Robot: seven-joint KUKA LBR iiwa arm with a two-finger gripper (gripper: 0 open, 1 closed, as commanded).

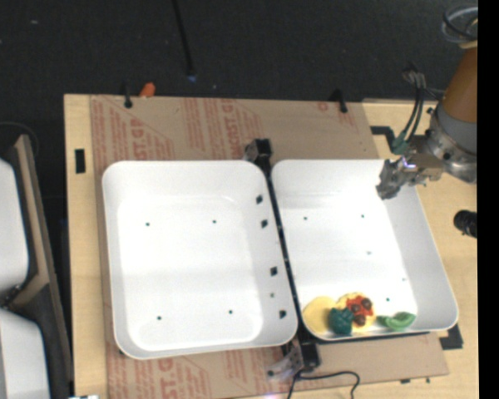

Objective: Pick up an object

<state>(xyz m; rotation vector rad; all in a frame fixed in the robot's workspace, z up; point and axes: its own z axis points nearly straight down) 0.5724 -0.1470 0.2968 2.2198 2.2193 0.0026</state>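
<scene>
Approach looks like the step in hand: nothing is lifted yet, and the gripper (392,182) hangs over the far right edge of the right bin (349,231), whether spread or closed I cannot tell at this size and blur. The objects lie well away from it, in the near corner of the same bin, toward the camera and a little to the gripper's left: a pale yellow flat piece (318,312), a teal lump (341,322) resting on it, a red and dark toy (359,306) touching the teal one, and a green piece (397,320) just beside them against the near wall.

My judgement is that the next move calls for a long travel down the bin toward that cluster, then a descent onto one item. The green piece, set slightly apart, seems the easier pick; the others are crowded together and close to the bin's sloped wall, which may block a clean closure.

Both white bins sit side by side on a brown board (191,131) laid over the table (461,264), the left bin (191,256) alongside. Dark floor lies beyond, with cables.
</scene>
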